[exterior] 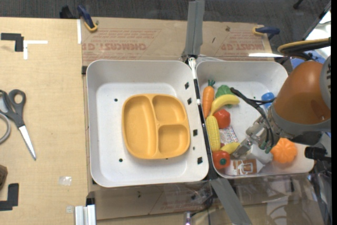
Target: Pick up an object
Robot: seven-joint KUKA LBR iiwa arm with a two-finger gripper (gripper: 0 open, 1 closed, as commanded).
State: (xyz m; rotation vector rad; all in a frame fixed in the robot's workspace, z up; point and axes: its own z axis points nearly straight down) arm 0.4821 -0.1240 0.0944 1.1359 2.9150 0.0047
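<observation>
My gripper (pixel 247 146) hangs low in the right bin (pixel 247 68), near its front, over a white packet (pixel 230 137) and a brown carton (pixel 244 167). Toy food lies around it: a carrot (pixel 208 98), a banana (pixel 224 103), a green pepper (pixel 223 90), a corn cob (pixel 212 132), a red tomato (pixel 222 117), another red piece (pixel 220 158) and an orange fruit (pixel 285 150) just to the gripper's right. Nothing shows clearly between its fingers. The orange-banded wrist (pixel 303 95) hides the bin's right part.
The left bin (pixel 105 129) holds a yellow divided plate (pixel 156 126). Scissors (pixel 18 118) lie on the wooden bench at far left. A blue piece (pixel 268 97) lies behind the arm's cable. Blue clamps (pixel 87 17) hold the cardboard at the back.
</observation>
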